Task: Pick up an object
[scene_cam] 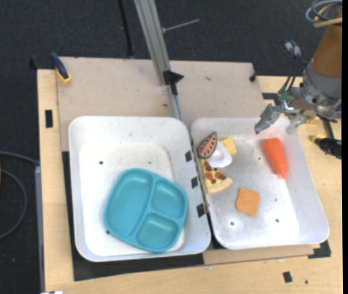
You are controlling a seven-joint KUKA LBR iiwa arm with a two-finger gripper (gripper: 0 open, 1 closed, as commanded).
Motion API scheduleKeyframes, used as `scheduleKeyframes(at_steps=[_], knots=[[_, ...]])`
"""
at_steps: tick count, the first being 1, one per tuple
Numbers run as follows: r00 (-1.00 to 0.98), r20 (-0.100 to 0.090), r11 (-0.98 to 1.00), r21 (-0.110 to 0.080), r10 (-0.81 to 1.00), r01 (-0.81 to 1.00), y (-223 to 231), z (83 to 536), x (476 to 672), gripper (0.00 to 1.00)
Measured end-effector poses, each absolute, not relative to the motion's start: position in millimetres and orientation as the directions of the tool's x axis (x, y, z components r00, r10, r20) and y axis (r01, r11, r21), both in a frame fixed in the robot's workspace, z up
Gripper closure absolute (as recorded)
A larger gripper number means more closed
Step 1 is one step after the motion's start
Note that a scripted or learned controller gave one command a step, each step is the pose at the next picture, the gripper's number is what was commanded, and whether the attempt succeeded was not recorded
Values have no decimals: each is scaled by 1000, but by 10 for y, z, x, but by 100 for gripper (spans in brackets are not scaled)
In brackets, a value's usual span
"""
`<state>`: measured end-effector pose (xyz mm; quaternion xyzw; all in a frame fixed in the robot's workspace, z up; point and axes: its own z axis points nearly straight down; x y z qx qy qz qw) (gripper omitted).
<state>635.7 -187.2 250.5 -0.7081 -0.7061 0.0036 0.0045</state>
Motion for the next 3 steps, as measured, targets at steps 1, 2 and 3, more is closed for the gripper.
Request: scheduleKeyframes(at_steps=[1,2,3], knots=[[-1,0,1,2,1000,1000,-1865,2594,6381,0],[-2,-1,2,-3,1000,1000,-1779,2091,6391,0],[0,-2,0,-2,1000,1000,-1885,1575,6426,0]])
